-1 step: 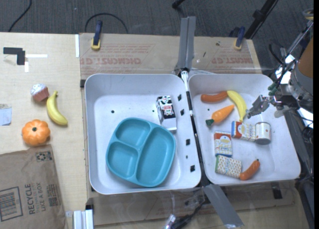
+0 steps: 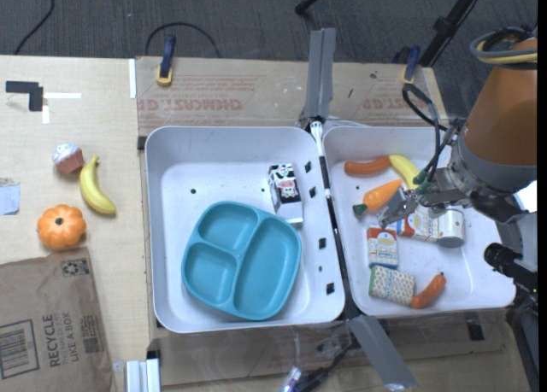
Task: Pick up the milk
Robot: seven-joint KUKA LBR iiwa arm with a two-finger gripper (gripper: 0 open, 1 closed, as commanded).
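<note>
Now, grey two-finger gripper (image 2: 403, 207) sat low in right white bin (image 2: 487, 296), fingers spread, nothing between them. Just beside fingertips: orange plastic carrot (image 2: 381, 196); white cylindrical can with red label (image 2: 438, 225) on its side nearer arm. Beyond tips, red sausage (image 2: 368, 166) and yellow banana piece (image 2: 402, 167). Below, small printed carton (image 2: 383, 248), patterned packet (image 2: 391, 284). Black-and-white cow-print milk carton (image 2: 284, 185) well apart, in left white bin (image 2: 171, 236), touching top edge of blue three-compartment plastic plate (image 2: 242, 260).
</note>
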